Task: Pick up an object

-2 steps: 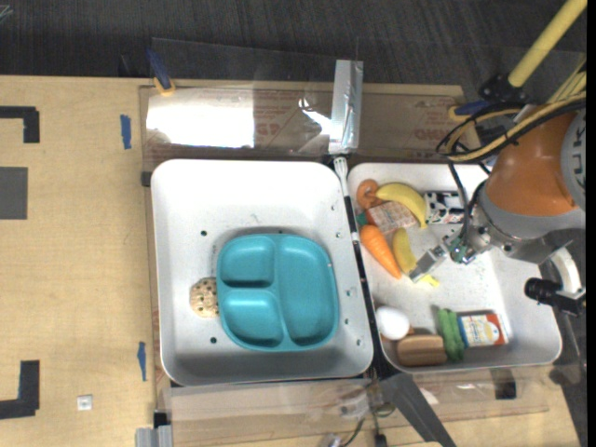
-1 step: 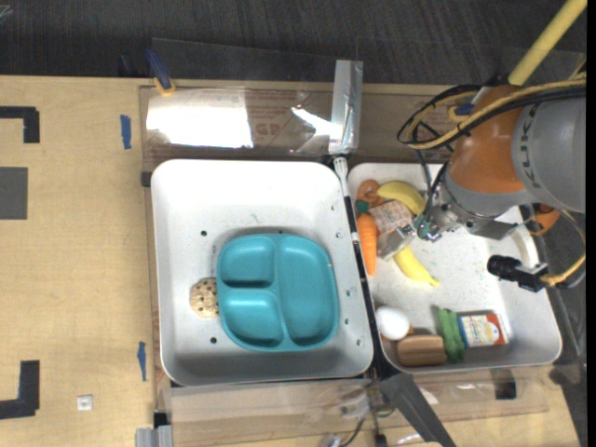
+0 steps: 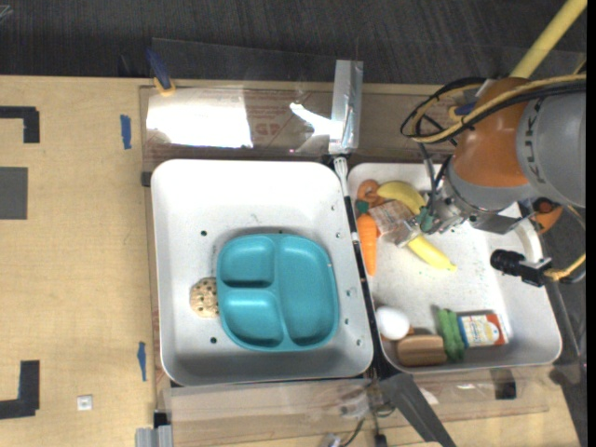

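- The worktop (image 3: 74,277) fills the left of the frame, tan, with black corner marks and strips of blue tape; these look like position markers for setting out the rig.
- The left bin (image 3: 186,203) sits at centre-left. In it lies a teal divided plate (image 3: 277,290), flat and slightly turned, with a speckled cookie (image 3: 203,297) touching its left edge.
- Above the bins, at upper centre, a clear plastic panel (image 3: 242,119) catches glare. Faint reddish print shows through it, too blurred to read.
- The right bin (image 3: 531,343) holds the things to pick, crowded along its left wall and lower edge: an orange carrot (image 3: 368,242) against the wall, a yellow banana (image 3: 400,194) near the top, a second yellow piece (image 3: 431,252) just right of the carrot, a white egg (image 3: 392,324), a brown block (image 3: 421,350) and a small carton (image 3: 482,330) with a red-and-white label that cannot be read.
- The claw (image 3: 434,217) hangs low over the upper left of the right bin, beside a crumpled packet (image 3: 396,220) and the yellow items. How wide it is I cannot tell, nor whether it has hold of anything.
- By my judgement it is placed to try for something in that cluster; tight packing could spoil the grasp.
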`<act>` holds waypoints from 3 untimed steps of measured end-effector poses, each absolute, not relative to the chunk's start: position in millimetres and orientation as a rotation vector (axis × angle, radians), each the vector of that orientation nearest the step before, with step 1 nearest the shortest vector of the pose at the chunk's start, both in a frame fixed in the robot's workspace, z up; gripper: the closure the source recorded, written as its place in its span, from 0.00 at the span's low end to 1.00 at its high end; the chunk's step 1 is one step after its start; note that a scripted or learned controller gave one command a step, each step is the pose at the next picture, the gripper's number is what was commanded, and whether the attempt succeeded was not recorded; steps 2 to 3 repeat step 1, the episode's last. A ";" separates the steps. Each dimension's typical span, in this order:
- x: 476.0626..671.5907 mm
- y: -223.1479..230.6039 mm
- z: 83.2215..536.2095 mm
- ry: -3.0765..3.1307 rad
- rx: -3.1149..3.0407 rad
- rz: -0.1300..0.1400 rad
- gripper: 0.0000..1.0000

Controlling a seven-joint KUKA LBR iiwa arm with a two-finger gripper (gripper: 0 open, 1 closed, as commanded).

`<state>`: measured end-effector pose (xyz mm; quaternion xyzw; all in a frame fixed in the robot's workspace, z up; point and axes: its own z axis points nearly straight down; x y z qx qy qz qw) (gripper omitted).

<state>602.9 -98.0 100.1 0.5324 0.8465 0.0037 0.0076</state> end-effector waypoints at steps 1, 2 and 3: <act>641.6 -41.8 187.9 2.259 2.177 0.009 1.00; 641.6 -41.8 187.9 2.259 2.177 0.009 1.00; 641.6 -41.8 187.9 2.259 2.177 0.009 1.00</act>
